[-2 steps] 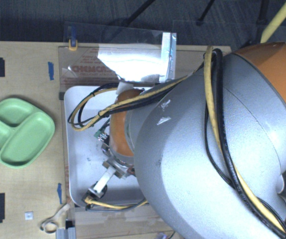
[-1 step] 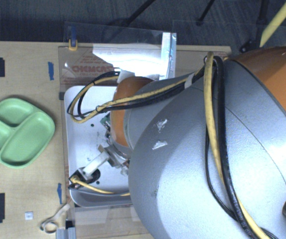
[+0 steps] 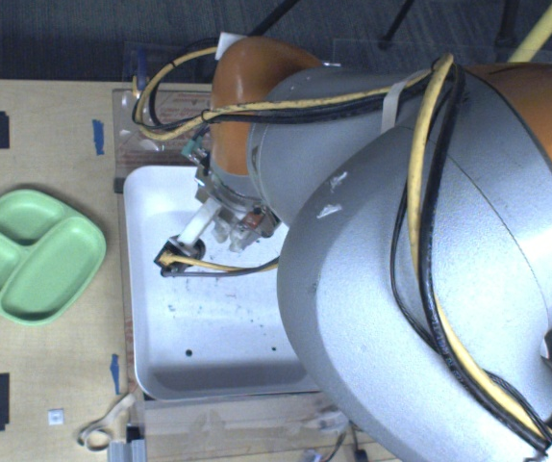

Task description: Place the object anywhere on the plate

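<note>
Over the upper left part of the white bin the gripper hangs low under the grey arm and its orange band; whether it is wide, narrow or holding anything I cannot tell. Left of that bin and apart from it, the green three-compartment plate lies flat on the wooden bench. The arm hides much of the bin, whose bare floor carries small dark specks.

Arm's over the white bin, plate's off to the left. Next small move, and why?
Probably a short lift straight up. The gripper sits low over the white bin, the arm hides what lies under it, and I cannot tell whether it holds anything. The green plate lies outside the bin, to the view's left.
</note>
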`<act>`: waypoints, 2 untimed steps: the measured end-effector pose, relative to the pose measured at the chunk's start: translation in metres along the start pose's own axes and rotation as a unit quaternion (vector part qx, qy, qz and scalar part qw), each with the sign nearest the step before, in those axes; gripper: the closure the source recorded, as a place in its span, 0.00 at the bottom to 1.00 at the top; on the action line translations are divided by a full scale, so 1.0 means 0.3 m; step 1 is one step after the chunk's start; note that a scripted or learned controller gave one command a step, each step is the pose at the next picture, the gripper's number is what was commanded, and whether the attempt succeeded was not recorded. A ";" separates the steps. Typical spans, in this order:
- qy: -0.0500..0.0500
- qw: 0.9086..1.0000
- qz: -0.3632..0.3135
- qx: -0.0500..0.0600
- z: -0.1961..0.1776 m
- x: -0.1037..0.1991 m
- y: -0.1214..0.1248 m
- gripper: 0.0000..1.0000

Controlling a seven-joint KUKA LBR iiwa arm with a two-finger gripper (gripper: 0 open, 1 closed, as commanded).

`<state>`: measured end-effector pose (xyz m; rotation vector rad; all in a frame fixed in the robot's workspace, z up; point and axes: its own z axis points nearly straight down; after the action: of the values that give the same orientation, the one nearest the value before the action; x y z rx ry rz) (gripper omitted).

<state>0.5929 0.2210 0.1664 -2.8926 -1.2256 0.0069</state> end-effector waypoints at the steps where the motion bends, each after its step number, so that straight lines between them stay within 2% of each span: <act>1: 0.000 1.000 -0.007 0.000 0.059 0.064 0.038 1.00; 2: 0.000 1.000 -0.006 0.000 0.059 0.064 0.037 0.00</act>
<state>0.6143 0.2269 0.1485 -2.8841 -1.2438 0.0068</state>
